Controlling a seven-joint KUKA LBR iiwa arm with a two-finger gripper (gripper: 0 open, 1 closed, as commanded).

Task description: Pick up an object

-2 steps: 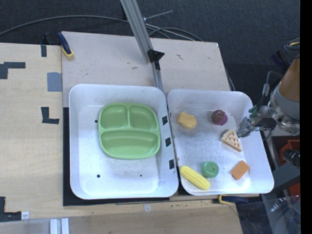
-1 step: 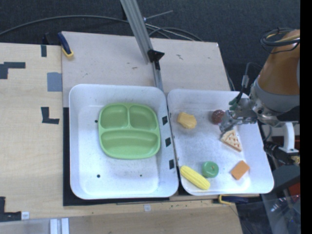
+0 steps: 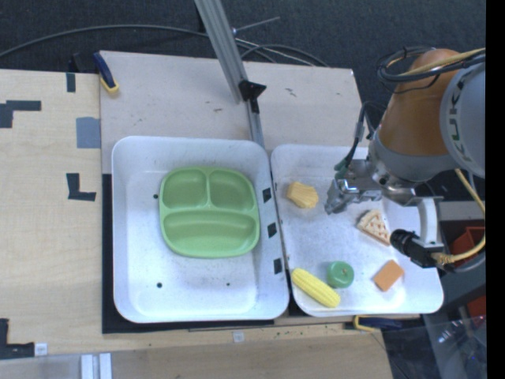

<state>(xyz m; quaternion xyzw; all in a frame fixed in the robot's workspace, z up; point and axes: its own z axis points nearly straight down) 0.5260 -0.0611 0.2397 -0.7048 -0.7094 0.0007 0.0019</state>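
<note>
In the right bin [image 3: 316,160] lie several toy foods: a yellow lump [image 3: 301,195] near the left wall, a pizza slice [image 3: 374,227], a green round piece [image 3: 341,273], an orange block [image 3: 387,275] and a corn cob [image 3: 316,287] at the front. My gripper [image 3: 337,201] hangs low over the bin's middle, just right of the yellow lump and left of the pizza slice. Nothing shows between its fingers.
The left bin [image 3: 130,212] holds a green divided plate [image 3: 209,212]. A metal pole [image 3: 225,42] slants in from the top to the bins' junction. The arm's grey and orange body [image 3: 422,125] covers the right bin's far right side.
</note>
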